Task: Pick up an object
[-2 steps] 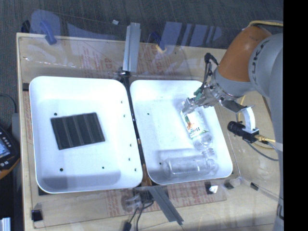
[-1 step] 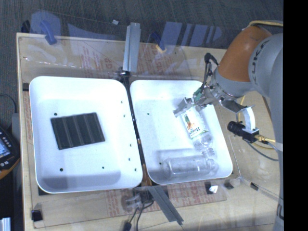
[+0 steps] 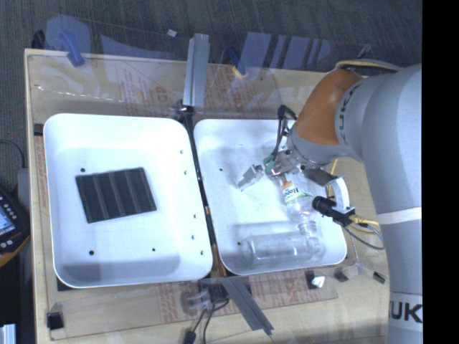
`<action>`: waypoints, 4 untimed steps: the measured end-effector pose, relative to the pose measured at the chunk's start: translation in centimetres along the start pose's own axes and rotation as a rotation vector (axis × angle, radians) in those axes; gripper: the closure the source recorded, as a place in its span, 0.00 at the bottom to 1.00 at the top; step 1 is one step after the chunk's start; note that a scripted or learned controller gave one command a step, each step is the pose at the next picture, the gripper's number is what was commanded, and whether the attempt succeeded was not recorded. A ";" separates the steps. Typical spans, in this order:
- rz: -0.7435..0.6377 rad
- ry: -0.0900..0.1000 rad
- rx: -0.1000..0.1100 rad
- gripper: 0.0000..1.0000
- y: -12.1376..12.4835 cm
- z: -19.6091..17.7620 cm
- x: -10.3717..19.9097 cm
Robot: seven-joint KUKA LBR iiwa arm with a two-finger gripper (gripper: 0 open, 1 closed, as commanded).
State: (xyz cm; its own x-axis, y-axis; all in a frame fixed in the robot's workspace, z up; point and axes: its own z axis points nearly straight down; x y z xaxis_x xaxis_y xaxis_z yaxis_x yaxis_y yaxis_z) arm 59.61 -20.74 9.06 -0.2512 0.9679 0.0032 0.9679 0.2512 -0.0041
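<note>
My gripper [image 3: 264, 170] is low in the right bin [image 3: 215, 192], near its middle, hanging from the grey wrist with the orange band [image 3: 323, 113]. Just to its right and toward the front lies a small clear plastic bottle [image 3: 295, 201] with a white label, its top end close to the gripper. Whether the two touch is unclear. A larger clear plastic container [image 3: 280, 248] lies on its side along the bin's front wall.
The left bin [image 3: 64, 142] holds a dark ribbed rectangular block [image 3: 115, 193]. A metal divider bar [image 3: 195, 70] stands behind the bins. Cables and a black connector [image 3: 331, 210] hang at the right bin's right rim.
</note>
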 end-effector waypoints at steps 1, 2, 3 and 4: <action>0.018 -0.004 -0.006 0.00 -2.0 -9.9 0.2; -0.014 -0.004 -0.006 0.00 -0.9 -8.9 0.0; -0.049 -0.005 -0.007 0.00 -0.2 -9.3 -0.2; -0.113 -0.004 -0.005 0.00 0.3 -11.9 -0.3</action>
